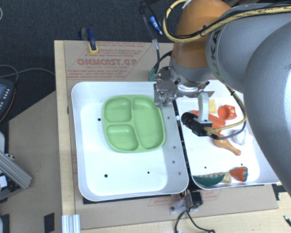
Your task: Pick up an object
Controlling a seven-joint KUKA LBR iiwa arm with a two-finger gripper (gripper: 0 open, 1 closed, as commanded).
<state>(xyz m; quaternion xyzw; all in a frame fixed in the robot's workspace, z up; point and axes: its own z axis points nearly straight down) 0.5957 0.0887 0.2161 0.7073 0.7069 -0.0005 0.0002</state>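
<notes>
The grey arm's gripper (164, 96) hangs low over the back right corner of the left-hand bin (89, 149), just beside the wall it shares with the right-hand bin (203, 155); whether it is open or closed cannot be told from this angle, and nothing is seen in its grasp. Just in front of it lies a green divided plate (134, 123), flat on the floor of the left-hand bin, nearer the back edge and right wall than the front, its rear right corner close under the gripper. Across the wall, the right-hand bin holds a cluster of smaller things: a red-orange piece (227, 112) toward the back, a brown-orange drumstick-shaped toy (228, 145) near the middle, and, along the front edge, a teal bowl-like piece (209, 180) with a small red piece (239, 173) just beside it. Both bins rest on a sheet of cardboard (109, 59) with red lettering, whose back edge carries a blue-and-yellow clamp (91, 40) near its left corner.
</notes>
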